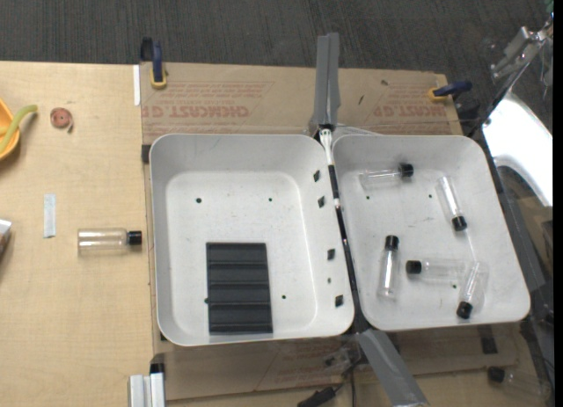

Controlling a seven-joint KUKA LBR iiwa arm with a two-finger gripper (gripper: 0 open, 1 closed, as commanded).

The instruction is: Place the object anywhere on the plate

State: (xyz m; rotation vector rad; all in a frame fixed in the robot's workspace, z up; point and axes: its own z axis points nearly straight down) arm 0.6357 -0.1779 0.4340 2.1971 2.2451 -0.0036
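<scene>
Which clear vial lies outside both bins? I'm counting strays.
The vial lying on its side on the wooden bench, left of the left bin. The other five lie in the right bin.

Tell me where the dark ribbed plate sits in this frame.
In the camera view, the dark ribbed plate lies flat in the left bin, near its front wall and slightly left of centre. The clear vials are in the right bin.

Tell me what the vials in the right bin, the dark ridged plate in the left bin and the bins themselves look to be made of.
Vials: clear glass or plastic, since the bin floor shows through them; black caps, likely plastic. Ridged plate: matte black, probably rubber or plastic, with no shine on its ribs. Bins: smooth white moulded plastic by the look of it, with rounded corners and a soft sheen.
</scene>
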